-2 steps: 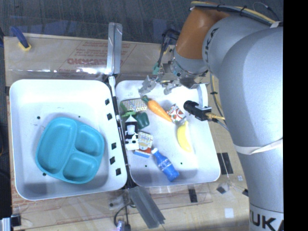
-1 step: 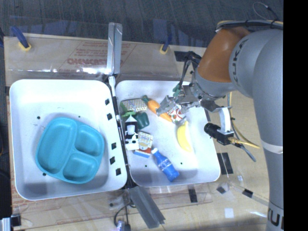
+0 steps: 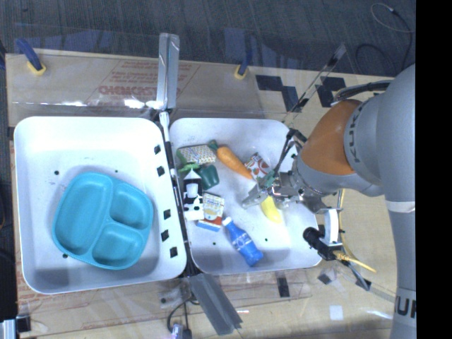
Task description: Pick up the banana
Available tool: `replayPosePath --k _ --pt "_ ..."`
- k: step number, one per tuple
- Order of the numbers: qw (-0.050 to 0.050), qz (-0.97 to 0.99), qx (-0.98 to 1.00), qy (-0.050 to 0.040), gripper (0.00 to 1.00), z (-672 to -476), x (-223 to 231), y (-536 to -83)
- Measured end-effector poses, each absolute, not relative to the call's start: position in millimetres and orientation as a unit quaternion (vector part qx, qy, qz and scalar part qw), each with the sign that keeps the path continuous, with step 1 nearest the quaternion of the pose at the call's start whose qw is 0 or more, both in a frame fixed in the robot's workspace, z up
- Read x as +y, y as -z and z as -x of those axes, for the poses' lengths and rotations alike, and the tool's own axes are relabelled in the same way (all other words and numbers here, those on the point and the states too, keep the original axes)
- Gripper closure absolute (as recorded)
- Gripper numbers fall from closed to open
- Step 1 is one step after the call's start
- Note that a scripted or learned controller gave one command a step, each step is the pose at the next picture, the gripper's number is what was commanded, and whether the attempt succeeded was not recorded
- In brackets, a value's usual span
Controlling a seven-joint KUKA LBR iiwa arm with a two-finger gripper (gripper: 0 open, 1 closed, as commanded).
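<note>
Banana (image 3: 272,210) lies in the right bin (image 3: 233,127), near its right wall, pincer (image 3: 267,189) right on it; can't tell its state. Probably light, smooth, slippery plastic, so grab mid-body across the curve.

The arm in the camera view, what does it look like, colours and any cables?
The arm is thick, rounded and grey, with an orange band above the wrist. A pale ring circles its lower segment. The gripper is small and metallic, with thin dark cables running along the wrist.
</note>
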State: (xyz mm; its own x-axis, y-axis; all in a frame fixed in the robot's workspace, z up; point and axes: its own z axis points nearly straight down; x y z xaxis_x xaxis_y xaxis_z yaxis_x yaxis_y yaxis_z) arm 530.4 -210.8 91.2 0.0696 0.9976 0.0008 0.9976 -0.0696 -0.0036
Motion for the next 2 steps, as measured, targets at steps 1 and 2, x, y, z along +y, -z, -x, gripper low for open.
replayPosePath --k 1,2 --pt "0.0 0.765 -0.644 -0.0004 0.0 -558.8 -202.7 -92.8" --pt "0.001 0.764 -0.645 -0.0005 1.0 -559.0 -202.6 -102.7"
